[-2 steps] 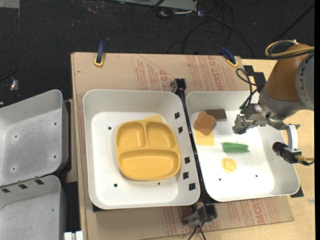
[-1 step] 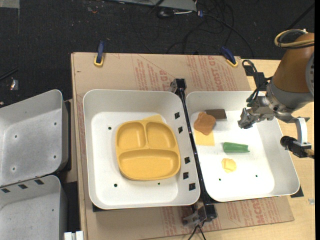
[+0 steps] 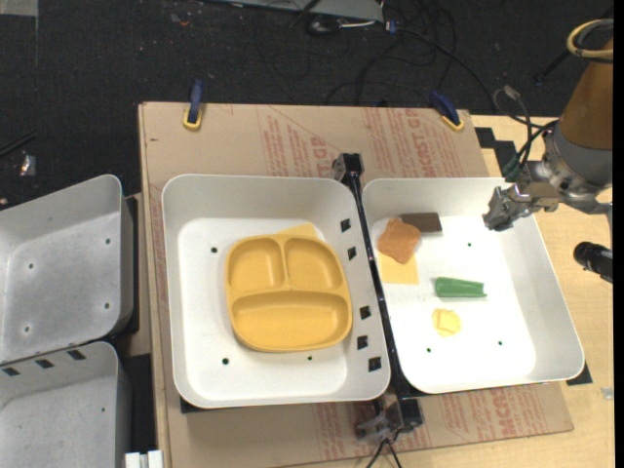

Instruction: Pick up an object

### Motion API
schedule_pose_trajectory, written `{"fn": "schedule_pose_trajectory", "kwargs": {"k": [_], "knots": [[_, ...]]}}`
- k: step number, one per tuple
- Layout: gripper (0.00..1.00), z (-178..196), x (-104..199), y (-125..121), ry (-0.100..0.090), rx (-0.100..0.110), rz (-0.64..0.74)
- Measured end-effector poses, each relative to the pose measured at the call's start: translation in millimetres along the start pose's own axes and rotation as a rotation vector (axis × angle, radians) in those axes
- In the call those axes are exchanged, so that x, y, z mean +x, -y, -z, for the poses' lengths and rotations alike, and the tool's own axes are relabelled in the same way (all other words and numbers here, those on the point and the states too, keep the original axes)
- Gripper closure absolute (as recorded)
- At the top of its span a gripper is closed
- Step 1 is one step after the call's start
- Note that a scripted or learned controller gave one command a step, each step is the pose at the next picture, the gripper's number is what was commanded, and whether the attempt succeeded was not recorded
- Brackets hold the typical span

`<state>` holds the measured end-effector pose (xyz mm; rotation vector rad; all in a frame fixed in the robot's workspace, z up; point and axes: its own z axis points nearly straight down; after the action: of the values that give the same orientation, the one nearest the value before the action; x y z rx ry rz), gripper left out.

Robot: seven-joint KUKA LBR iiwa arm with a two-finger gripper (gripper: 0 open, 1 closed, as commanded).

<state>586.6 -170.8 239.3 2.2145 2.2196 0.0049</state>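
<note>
As far as I can tell, nothing's picked up yet: my gripper (image 3: 499, 213) hovers over the right bin's (image 3: 546, 300) upper right area, too small to tell how it's set. The orange lump (image 3: 399, 241), green piece (image 3: 458, 288) and yellow bit (image 3: 446, 321) all lie well apart from it, so the descent and grab remain.

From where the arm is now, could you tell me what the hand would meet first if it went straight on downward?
Probably bare floor of the right bin near its upper right corner. The hand hangs clear of the brown block and green piece; depth is uncertain.
</note>
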Motion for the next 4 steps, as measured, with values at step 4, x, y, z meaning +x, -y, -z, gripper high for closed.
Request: {"fn": "schedule_pose_trajectory", "kwargs": {"k": [4], "knots": [[1.0,-4,157,28,-0.004,0.008,0.006]]}}
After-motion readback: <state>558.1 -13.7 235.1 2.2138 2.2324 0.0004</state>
